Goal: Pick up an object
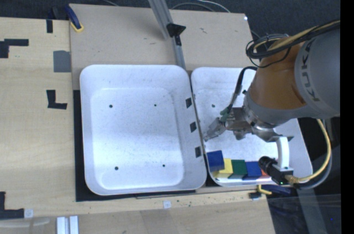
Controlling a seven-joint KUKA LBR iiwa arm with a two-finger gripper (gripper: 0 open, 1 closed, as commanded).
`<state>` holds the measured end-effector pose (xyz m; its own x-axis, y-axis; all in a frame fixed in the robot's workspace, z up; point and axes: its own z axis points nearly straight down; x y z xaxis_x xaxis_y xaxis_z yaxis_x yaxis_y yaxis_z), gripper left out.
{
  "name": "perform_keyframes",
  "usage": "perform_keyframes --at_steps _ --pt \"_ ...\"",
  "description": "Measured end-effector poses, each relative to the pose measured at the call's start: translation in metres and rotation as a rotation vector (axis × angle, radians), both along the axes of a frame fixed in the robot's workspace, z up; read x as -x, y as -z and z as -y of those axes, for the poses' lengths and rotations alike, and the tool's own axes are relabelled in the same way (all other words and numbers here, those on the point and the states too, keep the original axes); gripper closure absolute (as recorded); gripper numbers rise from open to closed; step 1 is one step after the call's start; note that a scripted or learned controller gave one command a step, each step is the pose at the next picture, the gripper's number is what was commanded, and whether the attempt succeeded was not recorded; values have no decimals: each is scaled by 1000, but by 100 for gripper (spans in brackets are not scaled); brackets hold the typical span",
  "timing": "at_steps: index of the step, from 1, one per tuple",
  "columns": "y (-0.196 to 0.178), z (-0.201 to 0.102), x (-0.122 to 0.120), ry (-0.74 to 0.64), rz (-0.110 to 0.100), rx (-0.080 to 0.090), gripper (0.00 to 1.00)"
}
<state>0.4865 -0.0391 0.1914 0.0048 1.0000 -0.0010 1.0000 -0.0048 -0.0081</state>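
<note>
A cluster of blocks, a blue one (215,159), a yellow one (225,169), a green one (238,166) and another blue one (253,169), sits in the near corner of the right bin (221,83). My gripper (214,129) hovers just above them inside that bin, fingers apart, gripping nothing. The left bin (138,128) lies beside it.

Small blue cube-shaped block (215,159): lies in the right-hand bin near its front left corner. Flat yellow block (225,167): touching the blue cube's right side. Green block (238,167): next in the row. Second blue block (253,170): at the row's right end, against the front wall.
</note>
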Motion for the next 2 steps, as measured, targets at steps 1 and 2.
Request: perform_keyframes --at_steps 1,2 --pt "-10 -3 -3 -6 4 -2 100" --pt "-29 60 -34 -1 10 3 100"
